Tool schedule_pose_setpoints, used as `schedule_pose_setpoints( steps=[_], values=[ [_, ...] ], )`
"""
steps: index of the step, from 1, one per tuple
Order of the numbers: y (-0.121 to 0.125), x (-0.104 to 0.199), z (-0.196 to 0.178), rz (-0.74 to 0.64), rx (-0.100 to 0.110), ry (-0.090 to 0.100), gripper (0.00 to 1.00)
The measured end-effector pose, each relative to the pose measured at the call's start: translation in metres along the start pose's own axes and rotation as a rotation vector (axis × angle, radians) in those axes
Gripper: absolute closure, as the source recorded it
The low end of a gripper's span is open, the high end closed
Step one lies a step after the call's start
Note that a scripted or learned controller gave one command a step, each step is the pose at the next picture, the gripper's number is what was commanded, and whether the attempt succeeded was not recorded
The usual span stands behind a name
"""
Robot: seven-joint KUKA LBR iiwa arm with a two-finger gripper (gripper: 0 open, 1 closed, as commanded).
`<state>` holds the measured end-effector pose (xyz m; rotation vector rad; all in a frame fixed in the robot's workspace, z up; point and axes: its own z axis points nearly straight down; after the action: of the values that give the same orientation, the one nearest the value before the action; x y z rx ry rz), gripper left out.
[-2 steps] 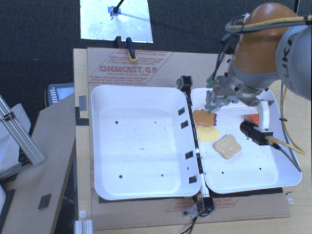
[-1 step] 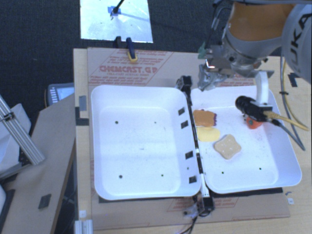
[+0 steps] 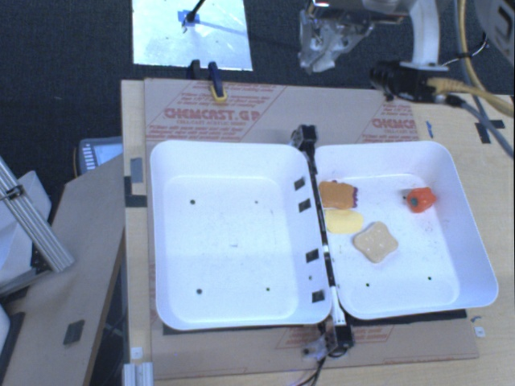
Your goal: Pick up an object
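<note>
Left bin [image 3: 229, 312] floor open; right bin [image 3: 451, 292] crowded at divider (far-right floor free).

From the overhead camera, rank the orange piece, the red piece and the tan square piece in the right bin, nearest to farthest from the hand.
The hand hangs above the bench's far edge, beyond the bins.
1. Orange flat piece, by the right bin's inner wall, at its far end.
2. Red rounded piece, toward the bin's outer side.
3. Tan square piece, mid-bin, closest to the camera.
</note>
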<state>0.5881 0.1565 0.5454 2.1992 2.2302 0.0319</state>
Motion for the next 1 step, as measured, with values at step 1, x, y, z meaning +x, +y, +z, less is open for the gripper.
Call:
schedule_pose_setpoints(
  steps=[1],
  values=[
    [0.0195, 0.0831, 0.0122, 0.002, 0.019, -0.005, 1.00]
  ],
)
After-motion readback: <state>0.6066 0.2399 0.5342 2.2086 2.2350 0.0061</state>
